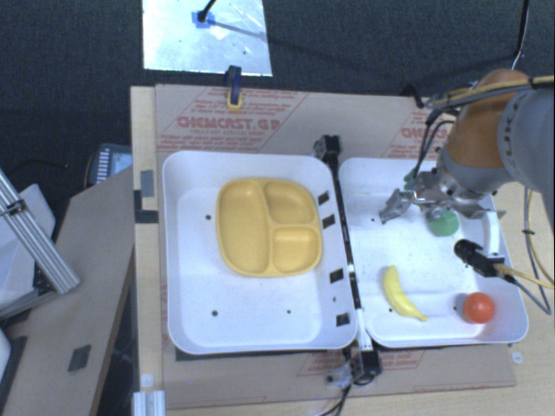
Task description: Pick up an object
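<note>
One grey arm with an orange band (486,128) leans over the right shallow white bin (373,258), its pincer (408,202) beside a small green ball (444,223); pincer's opening cannot be judged.

A dark carpet (69,50) covers the floor around the desk (286,111), whose brown top carries red print. Beyond the desk, a shiny metal sheet (206,24) lies on the carpet with a blue patch on it. At far left stand an aluminium rail (30,232) and a tan board (87,302).
</note>
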